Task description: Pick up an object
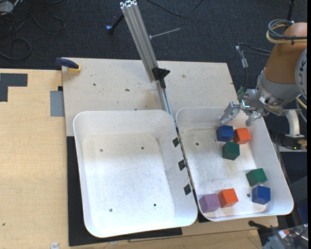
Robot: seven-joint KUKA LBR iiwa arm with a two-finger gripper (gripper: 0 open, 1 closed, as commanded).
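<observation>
Several small blocks lie in the right bin (280, 160). A blue block (224, 133), an orange block (242, 135) and a dark green block (230, 151) cluster near its far side. A green block (256, 177), a second blue block (261, 194), another orange block (228, 197) and a purple block (209, 202) lie toward its near edge. My gripper (240, 113) hangs open just above and behind the blue and orange pair, its fingers spread, with nothing between them.
The left bin (93, 139) sits beside the right one, with black clips along the shared wall. A slanted aluminium bar (141, 40) rises behind the bins. A clamp with a blue handle (67, 63) lies at the board's far left corner.
</observation>
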